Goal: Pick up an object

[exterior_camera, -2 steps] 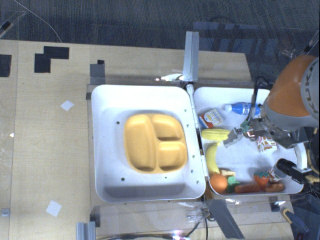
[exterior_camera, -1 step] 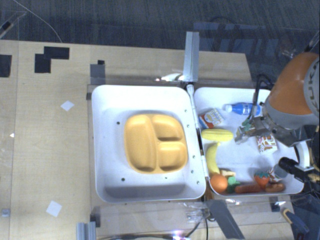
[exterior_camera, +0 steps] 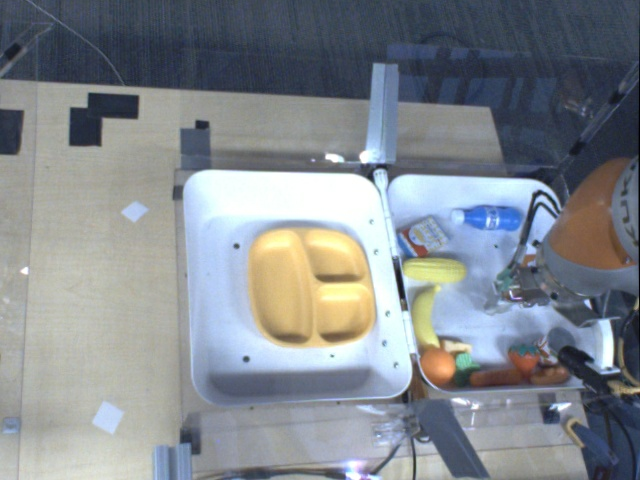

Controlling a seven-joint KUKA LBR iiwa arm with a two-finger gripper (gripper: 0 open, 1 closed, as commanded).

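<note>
- The gripper (exterior_camera: 512, 290) is seen low over the right bin (exterior_camera: 470, 196), near its right side; whether it is open or closed cannot be told.
- No object is seen held by it.
- A banana (exterior_camera: 425, 316) and a corn cob (exterior_camera: 434, 269) lie just left of it, a blue bottle (exterior_camera: 490, 217) beyond it.
- A yellow divided tray (exterior_camera: 308, 286) is set in the left bin (exterior_camera: 215, 268).

Pale wooden bench (exterior_camera: 90, 298): matt, faint grain.
Two shallow white plastic bins (exterior_camera: 215, 368): smooth, soft sheen.
Yellow three-compartment plastic tray (exterior_camera: 305, 285): smooth, slightly glossy.
Blue plastic bottle (exterior_camera: 490, 217): glossy.
Upright grey metal post (exterior_camera: 381, 113): brushed, dull.
Yellow plastic banana (exterior_camera: 426, 315): smooth.
</note>
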